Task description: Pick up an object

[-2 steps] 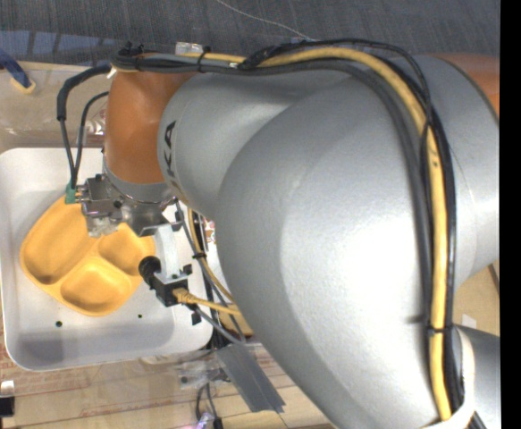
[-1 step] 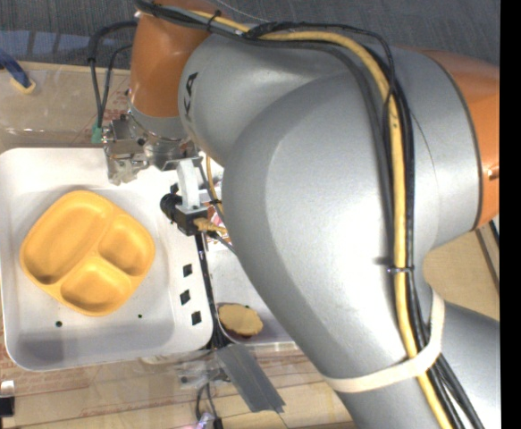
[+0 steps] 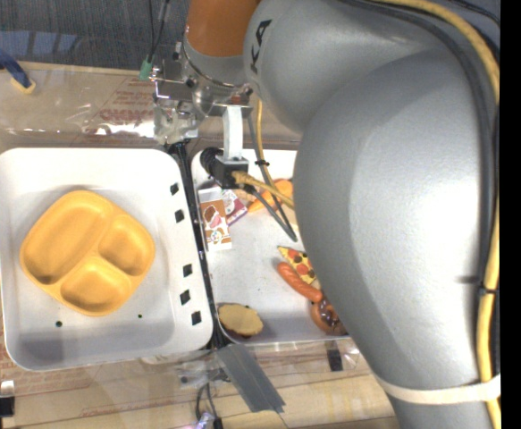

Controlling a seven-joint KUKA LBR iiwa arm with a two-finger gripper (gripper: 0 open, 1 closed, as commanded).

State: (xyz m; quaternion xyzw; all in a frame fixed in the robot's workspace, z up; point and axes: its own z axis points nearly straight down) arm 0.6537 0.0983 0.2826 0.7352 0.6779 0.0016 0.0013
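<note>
The grey arm [image 3: 394, 195], smooth and bulbous, takes up the view from 12 round to 5 o'clock, with a glossy orange band [image 3: 220, 16] at 12 above the wrist. The left bin [image 3: 28, 338], a shallow white tub with rounded corners, lies at 9 o'clock. The right bin [image 3: 251, 266] sits at the centre toward 6, partly under the arm.

In the left bin rests a yellow plate [image 3: 86, 250] of smooth plastic. It is a rounded square with three hollows and is turned so that one corner points to 9.

The gripper [image 3: 175, 123], bright metal, hangs at 11 o'clock over the far rim where the bins meet. I cannot tell whether it is open or closed, and nothing is seen held in it.

The loose things lie in the right bin:
- A small printed carton [image 3: 214, 222] lies by the left wall, its long axis running from 12 to 6.
- A round brown bun [image 3: 239, 321] sits at the 6 o'clock corner.
- A pizza wedge [image 3: 289, 257] and a red sausage [image 3: 300, 281] lie side by side at 4 beside the arm, the sausage slanting from 10 to 4.
- An orange piece [image 3: 280, 189] shows at 1, half hidden.
</note>
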